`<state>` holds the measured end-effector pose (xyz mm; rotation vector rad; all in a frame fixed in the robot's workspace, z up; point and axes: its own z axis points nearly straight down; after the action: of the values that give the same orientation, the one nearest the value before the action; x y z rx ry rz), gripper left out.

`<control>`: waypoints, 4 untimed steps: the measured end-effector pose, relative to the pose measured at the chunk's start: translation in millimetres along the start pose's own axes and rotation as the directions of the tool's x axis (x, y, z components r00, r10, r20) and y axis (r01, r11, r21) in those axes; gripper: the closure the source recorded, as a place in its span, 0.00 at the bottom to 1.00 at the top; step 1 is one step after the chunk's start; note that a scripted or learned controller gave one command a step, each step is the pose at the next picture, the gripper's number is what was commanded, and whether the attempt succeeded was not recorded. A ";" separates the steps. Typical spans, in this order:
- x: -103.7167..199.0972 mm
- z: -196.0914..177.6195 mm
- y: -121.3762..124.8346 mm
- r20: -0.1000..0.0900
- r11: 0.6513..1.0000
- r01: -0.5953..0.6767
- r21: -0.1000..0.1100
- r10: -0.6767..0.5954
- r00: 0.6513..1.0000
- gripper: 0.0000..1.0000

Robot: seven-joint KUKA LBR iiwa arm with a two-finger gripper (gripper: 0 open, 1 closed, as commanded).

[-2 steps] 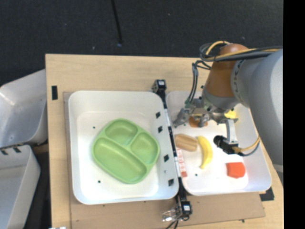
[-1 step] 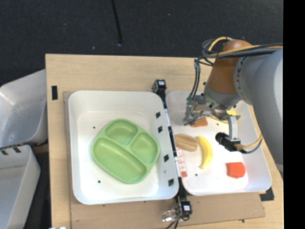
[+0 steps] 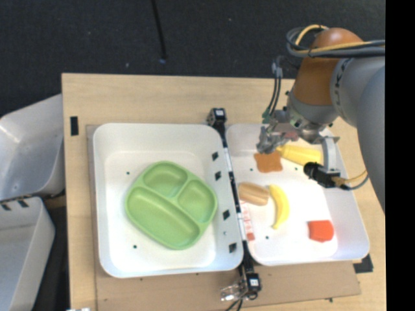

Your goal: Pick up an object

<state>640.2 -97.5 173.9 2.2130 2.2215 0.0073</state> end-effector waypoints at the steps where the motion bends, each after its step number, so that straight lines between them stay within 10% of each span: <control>1: -10.6 -57.3 -1.0 0.001 1.000 -0.005 0.001 0.005 1.000 1.00; 2: -11.9 -97.8 0.3 0.000 1.000 -0.002 0.002 0.002 1.000 1.00; 4: 83.5 -86.3 -2.7 -0.001 1.000 0.002 0.008 -0.002 1.000 1.00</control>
<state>636.6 -13.9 260.0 2.2153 2.2283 -0.0001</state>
